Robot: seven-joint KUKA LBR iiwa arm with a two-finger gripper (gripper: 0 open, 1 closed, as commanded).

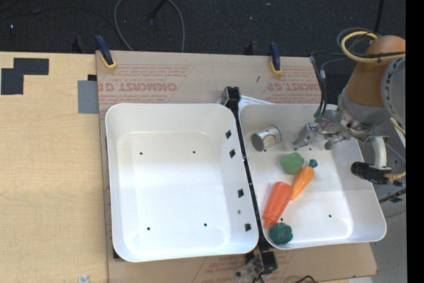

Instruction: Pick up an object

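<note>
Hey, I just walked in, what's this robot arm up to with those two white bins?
The arm is trying to pick something out of the right bin. Its gripper sits low over that bin's far side, between a small metal can and the bin's right wall, with nothing visibly between its fingers. Nearer the camera lie a green lump, a small orange carrot, a larger orange carrot and a dark green ball. No object has been lifted yet.

Dark floor (265,3) with cables (149,10) beyond the pale wooden bench (46,182)

Left bin (132,142) open — right bin (358,222) cluttered
</note>
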